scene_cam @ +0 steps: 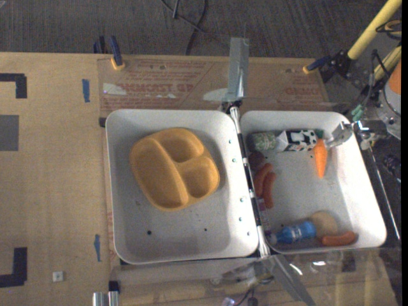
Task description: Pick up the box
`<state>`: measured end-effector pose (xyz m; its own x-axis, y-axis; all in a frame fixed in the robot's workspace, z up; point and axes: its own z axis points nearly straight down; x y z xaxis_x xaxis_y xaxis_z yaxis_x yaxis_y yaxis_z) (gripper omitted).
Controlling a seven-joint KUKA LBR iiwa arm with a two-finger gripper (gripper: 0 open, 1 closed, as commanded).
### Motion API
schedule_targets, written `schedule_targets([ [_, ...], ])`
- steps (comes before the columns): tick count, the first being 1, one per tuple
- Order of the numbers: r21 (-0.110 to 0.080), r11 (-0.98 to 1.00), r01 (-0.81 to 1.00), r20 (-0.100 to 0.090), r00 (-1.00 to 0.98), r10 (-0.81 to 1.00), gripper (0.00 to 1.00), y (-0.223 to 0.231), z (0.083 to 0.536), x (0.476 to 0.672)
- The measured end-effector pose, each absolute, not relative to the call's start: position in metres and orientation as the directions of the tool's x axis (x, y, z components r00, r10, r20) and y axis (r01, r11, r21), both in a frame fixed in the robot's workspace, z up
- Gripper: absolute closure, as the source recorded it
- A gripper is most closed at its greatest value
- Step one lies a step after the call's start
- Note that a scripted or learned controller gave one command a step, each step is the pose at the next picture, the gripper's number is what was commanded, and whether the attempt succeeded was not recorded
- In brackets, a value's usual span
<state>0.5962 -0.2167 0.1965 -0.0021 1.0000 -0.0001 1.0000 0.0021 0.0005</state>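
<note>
The box [292,139] is a small carton with black-and-white cow patches and a green end, lying flat at the right bin's [357,190] back. The gripper [343,133] hovers near its right end; its state is impossible to tell.

Carrot [320,160] just beside box [288,140]

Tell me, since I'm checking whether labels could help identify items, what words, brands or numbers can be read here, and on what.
Cardboard sheet behind the bins: red print in two places, too blurred to read.
Box, the cow-patterned carton lying at the back of the right bin: black and white patches, no legible text.
Blue bottle at the front of the right bin: label too small to read.
Nothing else bears readable text.
</note>
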Motion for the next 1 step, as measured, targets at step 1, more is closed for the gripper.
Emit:
schedule_targets([
  [1,-0.001,-0.094,0.996,0.0,0.094,0.996,0.0,-0.2239,0.1594,0.4792],
])
